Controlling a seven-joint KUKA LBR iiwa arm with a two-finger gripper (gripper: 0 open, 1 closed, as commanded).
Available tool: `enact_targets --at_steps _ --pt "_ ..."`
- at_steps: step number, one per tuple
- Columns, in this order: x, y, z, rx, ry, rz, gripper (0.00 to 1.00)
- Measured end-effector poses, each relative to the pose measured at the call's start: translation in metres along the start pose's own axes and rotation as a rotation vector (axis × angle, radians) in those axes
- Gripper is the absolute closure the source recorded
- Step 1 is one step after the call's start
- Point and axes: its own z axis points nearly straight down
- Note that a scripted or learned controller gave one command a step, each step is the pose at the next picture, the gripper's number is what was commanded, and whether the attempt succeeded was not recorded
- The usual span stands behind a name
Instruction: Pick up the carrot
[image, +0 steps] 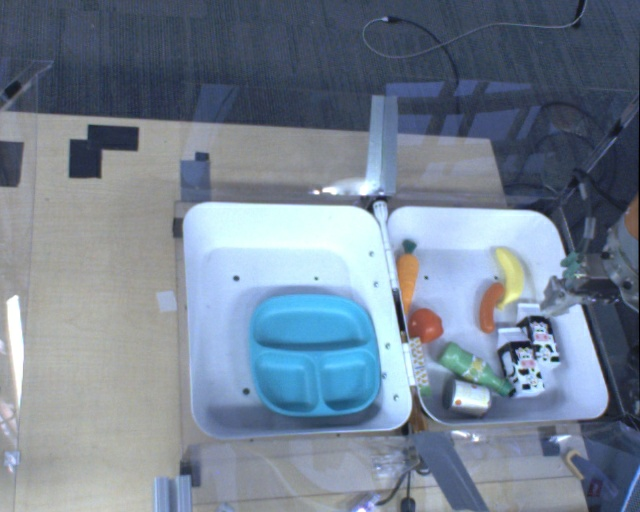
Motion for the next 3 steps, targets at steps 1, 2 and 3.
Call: enact_targets --at_steps 1,2,3 --pt "0.041 -0.01 -0.024 0.004 0.001 0.125 1.0" --pt "0.087 -0.009 -0.027 0.006 0.0 0.559 1.0" --pt "0.155 0.007 -0.014 0.01 -0.001 0.809 1.0"
